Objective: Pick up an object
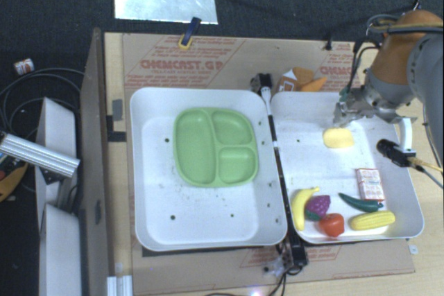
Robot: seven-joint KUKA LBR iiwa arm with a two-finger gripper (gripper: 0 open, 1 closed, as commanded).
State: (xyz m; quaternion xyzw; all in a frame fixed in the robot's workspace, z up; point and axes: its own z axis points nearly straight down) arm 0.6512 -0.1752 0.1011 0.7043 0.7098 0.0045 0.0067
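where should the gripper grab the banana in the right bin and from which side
Grip the banana across its narrow middle, coming straight down from above. It lies flat, curved, with its length running up-down in view. The bin wall is on its left and the purple fruit crowds its right, so the fit looks tight.

The claw [345,112] is seen just above a pale yellow block [338,138] in the right bin [302,123].

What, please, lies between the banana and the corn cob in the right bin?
In the camera view, grapes and a tomato lie between the banana and corn cob.
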